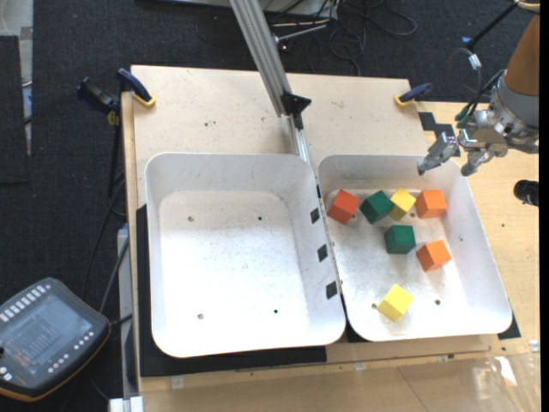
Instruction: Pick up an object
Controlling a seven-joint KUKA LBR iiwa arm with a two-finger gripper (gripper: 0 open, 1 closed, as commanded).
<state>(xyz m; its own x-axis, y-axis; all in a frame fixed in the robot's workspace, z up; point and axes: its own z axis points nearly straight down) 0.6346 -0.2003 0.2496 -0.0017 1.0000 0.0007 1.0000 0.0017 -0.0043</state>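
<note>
The right bin (480, 303) holds several small cubes. An orange cube (344, 205), a green cube (376, 206), a yellow cube (402, 202) and another orange cube (431, 202) form a row near its far side. A second green cube (400, 239) and a third orange cube (434, 254) lie below them, and a yellow cube (395, 302) sits alone near the front. My gripper (452, 160) hangs above the bin's far right edge, open, with nothing between its fingers, up and to the right of the row.
The left bin (163, 230) stands beside the right one. A slanted metal rail (262, 45) runs down to the gap between the bins. Blue and yellow clamps (135, 87) (413, 94) sit at the board's far corners. A teach pendant (43, 337) lies at the lower left.
</note>
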